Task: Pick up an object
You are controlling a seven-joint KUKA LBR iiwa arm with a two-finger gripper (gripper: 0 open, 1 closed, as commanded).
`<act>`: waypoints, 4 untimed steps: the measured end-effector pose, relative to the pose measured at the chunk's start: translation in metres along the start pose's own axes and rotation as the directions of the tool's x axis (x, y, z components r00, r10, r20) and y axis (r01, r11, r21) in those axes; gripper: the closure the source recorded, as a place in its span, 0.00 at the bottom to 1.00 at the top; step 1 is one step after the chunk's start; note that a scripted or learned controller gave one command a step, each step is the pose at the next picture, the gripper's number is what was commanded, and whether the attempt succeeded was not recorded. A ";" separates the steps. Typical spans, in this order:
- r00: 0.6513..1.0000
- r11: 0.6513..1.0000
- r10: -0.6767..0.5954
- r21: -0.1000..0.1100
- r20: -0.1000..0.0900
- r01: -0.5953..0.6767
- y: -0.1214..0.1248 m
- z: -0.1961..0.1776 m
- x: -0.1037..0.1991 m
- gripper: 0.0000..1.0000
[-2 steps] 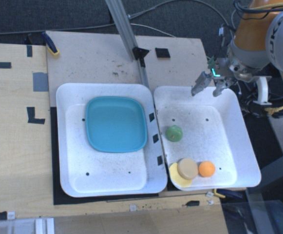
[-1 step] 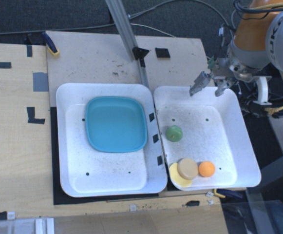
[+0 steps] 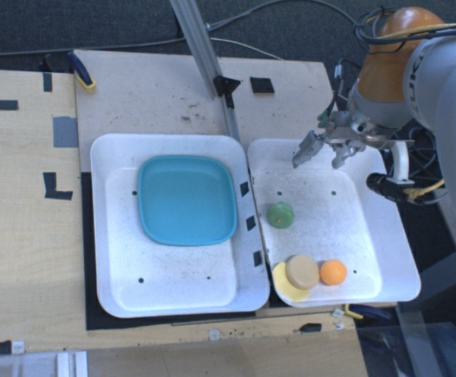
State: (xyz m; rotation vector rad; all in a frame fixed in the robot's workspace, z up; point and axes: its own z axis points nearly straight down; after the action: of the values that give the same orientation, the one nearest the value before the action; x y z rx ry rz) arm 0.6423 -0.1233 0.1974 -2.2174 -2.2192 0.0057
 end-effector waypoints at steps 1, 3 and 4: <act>1.000 1.000 0.000 0.000 0.000 0.000 -0.009 0.059 0.003 0.00; 1.000 1.000 0.000 -0.008 0.002 0.000 -0.008 0.097 0.004 1.00; 1.000 1.000 0.000 -0.010 0.001 0.000 -0.015 0.044 0.010 1.00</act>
State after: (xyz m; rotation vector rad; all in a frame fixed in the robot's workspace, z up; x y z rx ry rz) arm 0.6271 -0.1129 0.1532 -2.2225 -2.2246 -0.0042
